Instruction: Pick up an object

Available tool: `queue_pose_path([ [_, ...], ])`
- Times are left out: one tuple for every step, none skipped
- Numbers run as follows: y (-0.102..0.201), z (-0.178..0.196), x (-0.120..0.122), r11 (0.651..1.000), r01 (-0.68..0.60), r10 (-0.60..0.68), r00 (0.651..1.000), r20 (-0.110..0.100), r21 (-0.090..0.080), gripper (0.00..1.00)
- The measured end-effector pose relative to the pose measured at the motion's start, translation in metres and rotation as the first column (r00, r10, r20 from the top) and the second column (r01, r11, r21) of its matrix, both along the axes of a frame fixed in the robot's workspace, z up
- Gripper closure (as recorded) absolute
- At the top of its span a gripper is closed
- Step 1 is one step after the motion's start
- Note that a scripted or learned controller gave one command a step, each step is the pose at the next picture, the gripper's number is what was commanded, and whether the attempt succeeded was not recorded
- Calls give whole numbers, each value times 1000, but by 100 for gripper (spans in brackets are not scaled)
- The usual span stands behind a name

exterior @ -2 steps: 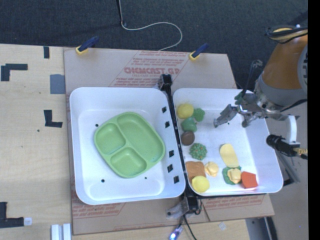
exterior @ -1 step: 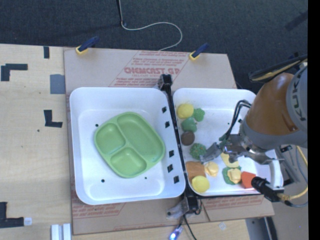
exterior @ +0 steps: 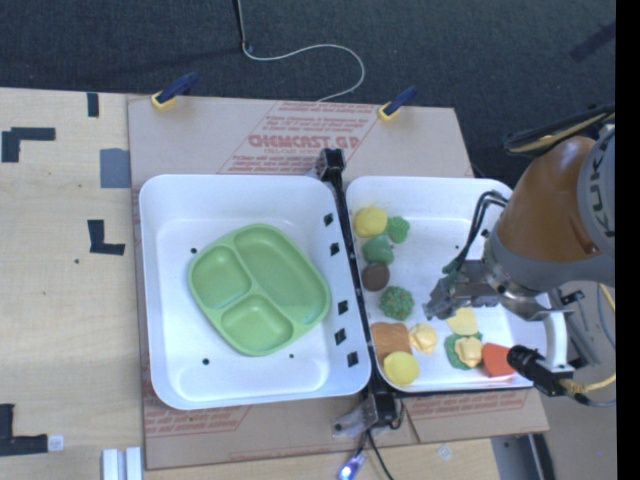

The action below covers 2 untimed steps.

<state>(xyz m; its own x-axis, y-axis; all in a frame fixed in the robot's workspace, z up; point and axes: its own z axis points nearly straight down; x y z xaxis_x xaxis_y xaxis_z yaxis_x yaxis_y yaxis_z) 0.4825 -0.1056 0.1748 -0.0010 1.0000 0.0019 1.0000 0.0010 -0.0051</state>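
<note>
The right bin [exterior: 430, 190] holds several toy foods. A yellow lemon [exterior: 370, 220], two green pieces [exterior: 398, 230] [exterior: 377, 250], a brown ball [exterior: 375, 276] and a broccoli [exterior: 396, 301] run along its left side. At the front lie an orange-brown bread piece [exterior: 389, 337], a yellow ball [exterior: 400, 369], a pale yellow piece [exterior: 424, 339], a green-and-yellow piece [exterior: 465, 352] and an orange-red piece [exterior: 497, 360]. My gripper [exterior: 452, 296] hangs low in the middle of this bin, just above a yellow piece [exterior: 463, 321] and right of the broccoli. Nothing shows held in it.
The left bin [exterior: 160, 268] holds a green three-compartment tray [exterior: 258, 288]. A black divider with clips [exterior: 345, 268] runs between the bins. My grey and orange arm [exterior: 550, 218] covers the right bin's right side. Cardboard lies under both bins.
</note>
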Motion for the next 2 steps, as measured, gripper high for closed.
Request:
queue_pose_path([
  [48, 126, 2, 1000, -6, 6, 1000, 14, -2, 100],
  [114, 192, 12, 1000, -8, 8, 1000, 11, 0, 100],
])
